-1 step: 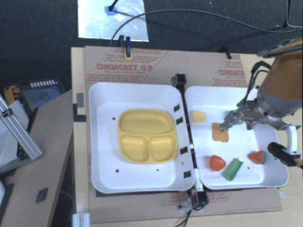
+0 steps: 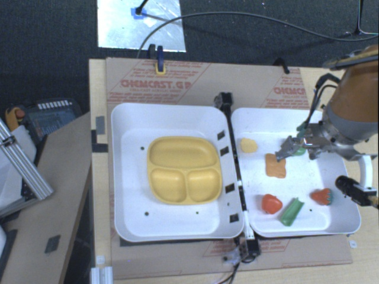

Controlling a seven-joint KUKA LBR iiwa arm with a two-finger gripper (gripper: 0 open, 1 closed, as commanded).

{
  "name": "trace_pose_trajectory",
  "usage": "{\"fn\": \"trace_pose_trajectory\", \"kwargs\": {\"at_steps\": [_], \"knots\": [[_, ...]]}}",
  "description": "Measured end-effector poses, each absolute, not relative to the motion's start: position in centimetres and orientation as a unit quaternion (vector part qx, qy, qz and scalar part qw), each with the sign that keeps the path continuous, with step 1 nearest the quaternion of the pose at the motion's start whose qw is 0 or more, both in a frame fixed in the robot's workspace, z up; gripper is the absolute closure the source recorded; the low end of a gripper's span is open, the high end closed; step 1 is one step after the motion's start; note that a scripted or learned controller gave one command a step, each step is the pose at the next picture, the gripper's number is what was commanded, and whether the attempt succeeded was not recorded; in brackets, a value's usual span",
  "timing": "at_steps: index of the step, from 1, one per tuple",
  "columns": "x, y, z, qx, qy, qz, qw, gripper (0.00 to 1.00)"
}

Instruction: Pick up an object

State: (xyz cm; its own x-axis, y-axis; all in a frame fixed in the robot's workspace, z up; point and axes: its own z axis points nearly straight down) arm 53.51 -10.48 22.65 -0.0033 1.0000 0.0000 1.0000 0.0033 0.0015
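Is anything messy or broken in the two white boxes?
Nothing looks broken or spilled. The yellow tray sits flat in the left bin. The toy foods lie scattered in the right bin, apart from each other. The gripper hangs just above the orange piece.

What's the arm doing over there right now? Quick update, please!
Gripper low in the right bin, just above the orange flat piece. Nothing seen held. Yellow piece, red piece, green block lie apart, not blocking.

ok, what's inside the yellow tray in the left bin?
Nothing shows in the yellow tray: all three compartments look bare. It hides the patch of left bin floor beneath it. The loose items, like the orange slab, lie in the right bin.
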Motion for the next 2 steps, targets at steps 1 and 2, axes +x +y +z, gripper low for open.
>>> {"fn": "trace_pose_trajectory", "kwargs": {"at_steps": [1,2], "knots": [[53.5,-10.4,16.4,0.707,0.707,-0.0010,-0.002,0.00],[53.4,-9.7,10.2,0.707,0.708,-0.0010,-0.002,0.00]]}}
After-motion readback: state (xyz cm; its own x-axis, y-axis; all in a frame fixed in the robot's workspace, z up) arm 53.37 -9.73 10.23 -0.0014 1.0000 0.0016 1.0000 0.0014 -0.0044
